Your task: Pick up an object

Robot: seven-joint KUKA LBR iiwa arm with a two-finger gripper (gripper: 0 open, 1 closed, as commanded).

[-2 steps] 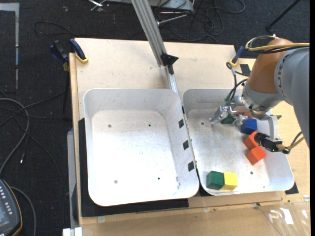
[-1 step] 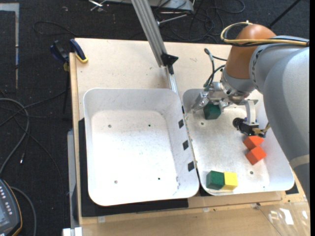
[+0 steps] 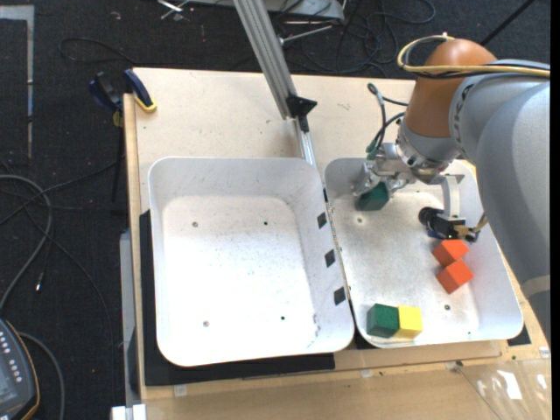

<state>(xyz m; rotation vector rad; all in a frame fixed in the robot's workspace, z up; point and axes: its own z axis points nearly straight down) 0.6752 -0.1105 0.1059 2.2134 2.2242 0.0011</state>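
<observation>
Grasp on teal object, right bin, upper centre-right of frame.
My gripper (image 3: 374,192) clenches the teal object (image 3: 374,199) near the right bin (image 3: 490,318) back wall; shallow pinch could slip on lift.

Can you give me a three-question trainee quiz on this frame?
1. True or false: the green block touches the yellow block.
2. Which bin holds the two orange blocks? A) left bin B) right bin
3. Fill in: the gripper has a dark ____ object at its tip.

Key: 1 true; 2 B; 3 green.
</observation>
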